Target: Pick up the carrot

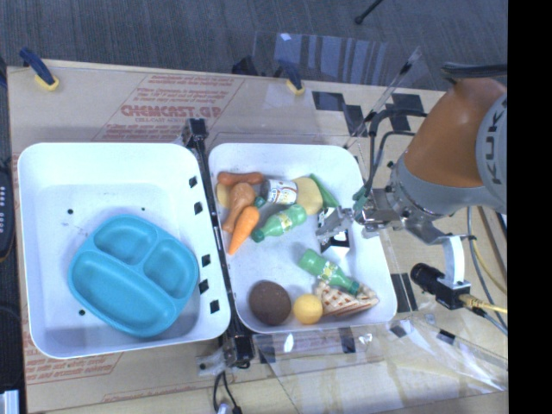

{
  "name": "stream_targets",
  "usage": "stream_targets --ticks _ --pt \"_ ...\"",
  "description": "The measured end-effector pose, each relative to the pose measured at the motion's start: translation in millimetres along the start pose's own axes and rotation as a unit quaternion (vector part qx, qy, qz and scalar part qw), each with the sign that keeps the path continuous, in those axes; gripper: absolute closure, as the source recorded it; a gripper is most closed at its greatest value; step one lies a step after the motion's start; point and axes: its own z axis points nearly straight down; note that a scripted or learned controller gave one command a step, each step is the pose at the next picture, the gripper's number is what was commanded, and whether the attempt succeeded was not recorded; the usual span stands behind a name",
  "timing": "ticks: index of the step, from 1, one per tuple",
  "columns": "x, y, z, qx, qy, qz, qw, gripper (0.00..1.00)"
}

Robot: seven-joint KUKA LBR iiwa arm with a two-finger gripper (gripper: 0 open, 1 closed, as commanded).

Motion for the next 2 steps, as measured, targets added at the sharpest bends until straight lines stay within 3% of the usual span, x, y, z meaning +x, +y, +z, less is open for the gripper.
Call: stream_targets --ticks 1,2 --pt "52 39 88 0.004 0.0 0.009 0.9999 0.0" --pt "79 82 141 -0.006 0.003 0.069 0.9976 0.0"
